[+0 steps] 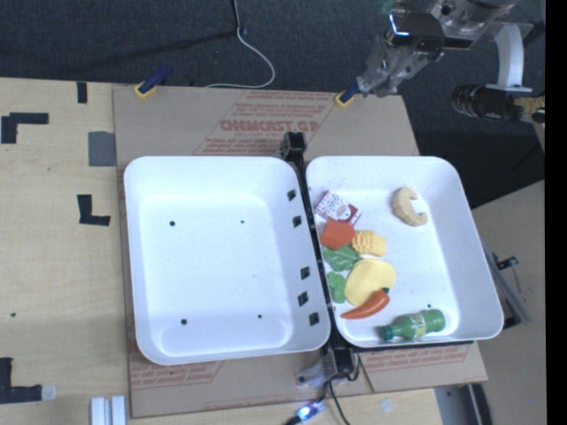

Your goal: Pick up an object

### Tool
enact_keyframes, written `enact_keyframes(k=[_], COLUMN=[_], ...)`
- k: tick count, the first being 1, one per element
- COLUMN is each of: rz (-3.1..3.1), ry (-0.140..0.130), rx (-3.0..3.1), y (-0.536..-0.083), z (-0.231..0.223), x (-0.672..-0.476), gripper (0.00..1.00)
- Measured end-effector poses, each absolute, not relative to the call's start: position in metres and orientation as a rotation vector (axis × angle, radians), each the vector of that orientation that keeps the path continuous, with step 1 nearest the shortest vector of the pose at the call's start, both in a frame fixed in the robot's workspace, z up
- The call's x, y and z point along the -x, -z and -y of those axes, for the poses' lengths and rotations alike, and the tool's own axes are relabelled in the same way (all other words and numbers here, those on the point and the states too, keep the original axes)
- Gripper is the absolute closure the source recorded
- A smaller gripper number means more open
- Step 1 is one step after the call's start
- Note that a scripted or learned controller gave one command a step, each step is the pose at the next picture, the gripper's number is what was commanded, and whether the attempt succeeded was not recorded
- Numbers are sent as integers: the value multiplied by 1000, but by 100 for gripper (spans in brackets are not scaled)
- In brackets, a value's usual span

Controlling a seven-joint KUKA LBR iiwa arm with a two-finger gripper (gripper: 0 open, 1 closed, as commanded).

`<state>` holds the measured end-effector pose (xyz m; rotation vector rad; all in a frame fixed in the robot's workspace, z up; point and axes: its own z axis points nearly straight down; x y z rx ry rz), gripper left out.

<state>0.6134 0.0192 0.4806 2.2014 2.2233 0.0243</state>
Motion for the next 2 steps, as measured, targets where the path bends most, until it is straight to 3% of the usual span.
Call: enact_keyframes(k=[1,2], rz=[-2240,-2227], ry=[23,-21], rx=[-2222,-2207], y=[-294,-433], z=[-97,-153], x=[-577,-597], gripper=[100,100])
